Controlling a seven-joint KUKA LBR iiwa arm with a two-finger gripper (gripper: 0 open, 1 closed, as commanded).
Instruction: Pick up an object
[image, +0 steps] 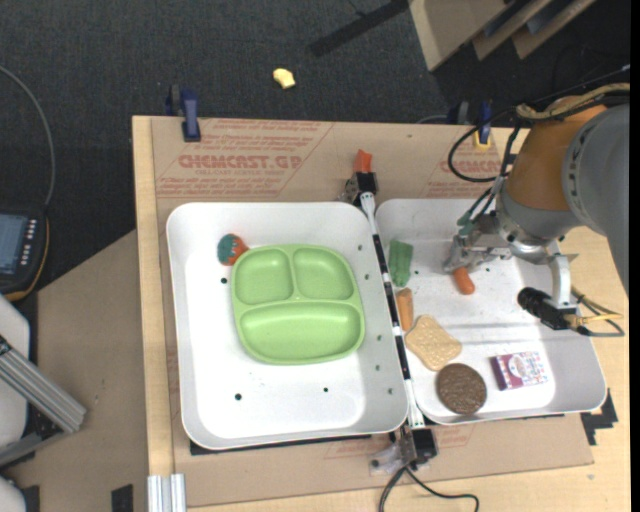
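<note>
From where I stood, the arm (590, 180) came in from the right side and bent down over the far part of the right bin (500, 325). The tool (468, 256) was low above the white bottom of this bin, and I could not tell if it was spread or pressed together. Just beside it, on the near side, lay a short orange stub (465, 282), a little tilted; whether the tool touched it I could not tell either. Along the left wall of the same bin lay a green piece (400, 262) and, just nearer than it, an orange stick (404, 308). A tan cracker (433, 342) lay next to the stick, and a brown disc (461, 388) sat at the near corner of the cracker, touching it or almost touching. A purple and white packet (518, 370) lay flat to the right of the disc, near the front wall. The left bin (200, 340) carried a green plate (295, 335) with three compartments, two small ones at the far side and one wide at the near side. A small round thing (232, 248), red and teal, sat against the far left corner of the plate. Both bins stood side by side on the bench (250, 160), a brown board with red printing, and a blue clamp (187, 112) sat on its far edge. On the dark floor (100, 60) behind the bench lay a small yellow thing (285, 77).
</note>
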